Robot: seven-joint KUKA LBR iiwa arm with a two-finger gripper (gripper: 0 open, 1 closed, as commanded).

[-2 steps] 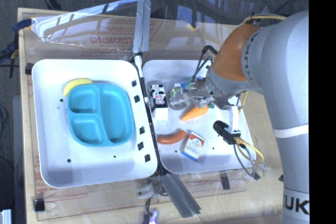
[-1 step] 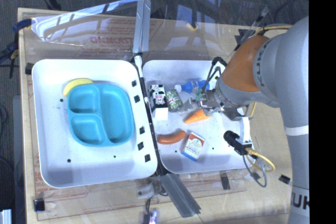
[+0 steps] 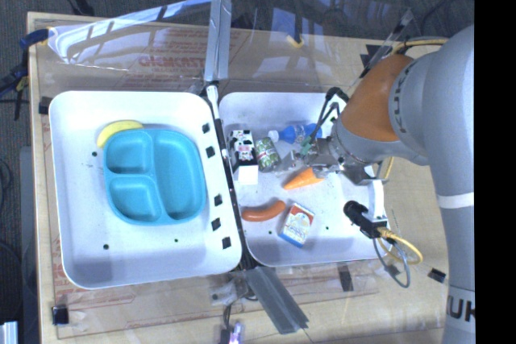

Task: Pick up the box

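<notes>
Target is the small red, white and blue cardboard box [image 3: 297, 224], lying flat in the right white bin [image 3: 266, 256], near that bin's front wall and approx. midway along it. It's skewed to the bin walls, with its long axis seemingly running from lower left to upper right in the camera view, though the outline is small and we wouldn't swear to it.

The gripper [image 3: 317, 161] hangs over the middle of the same bin, just beside an orange carrot-shaped toy [image 3: 302, 179]. From there the box lies toward the front wall and a touch left, w/ the carrot toy between the 2. We judge the coming move to be a short shift frontward, then a descent. A reddish-brown sausage-shaped toy [image 3: 262, 211] lies just beside the box on its left and could get caught in a sloppy grab.

Hard to read: the grey wrist and orange band cover the gripper's working end, so we can't tell whether it's spread or pressed together; nothing is visibly pinched. Clutter at the back of the bin (cow-patterned carton [image 3: 242, 147], green can [image 3: 267, 154], blue bottle [image 3: 295, 132]) is partly overlapped and small. The left white bin [image 3: 72, 197] holds 1 blue divided plate [image 3: 153, 177], well apart from the box.
</notes>
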